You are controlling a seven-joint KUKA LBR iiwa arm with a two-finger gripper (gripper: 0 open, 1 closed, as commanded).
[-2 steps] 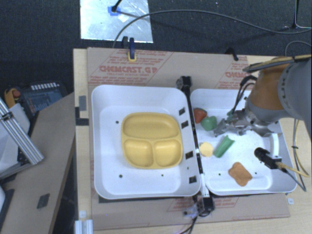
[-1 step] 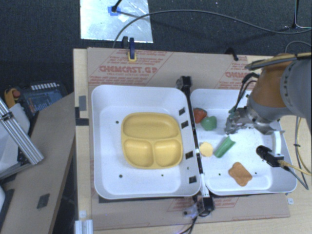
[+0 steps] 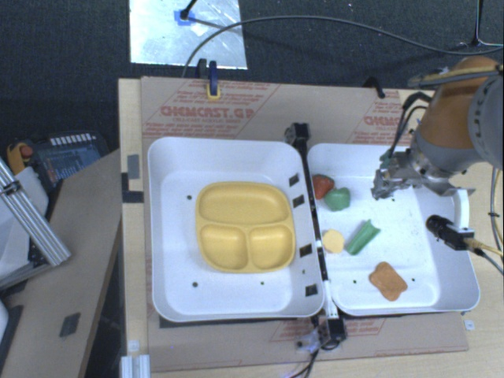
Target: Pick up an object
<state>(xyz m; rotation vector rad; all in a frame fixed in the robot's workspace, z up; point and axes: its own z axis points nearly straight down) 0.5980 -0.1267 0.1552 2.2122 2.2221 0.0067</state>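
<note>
One arm (image 3: 461, 124), end effector (image 3: 383, 186) downward

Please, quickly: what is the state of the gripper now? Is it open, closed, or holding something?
Gripper: cannot be told; it hangs over the right bin, apart from the green pieces and the other objects lying there.

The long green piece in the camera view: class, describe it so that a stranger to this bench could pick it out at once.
Start at the right-hand white bin. Near its middle lies the long green piece, set at a slant, just right of a pale yellow round piece and above a flat orange-brown one. The rounder green piece further up is its only colour match; this one is stick-shaped.
</note>
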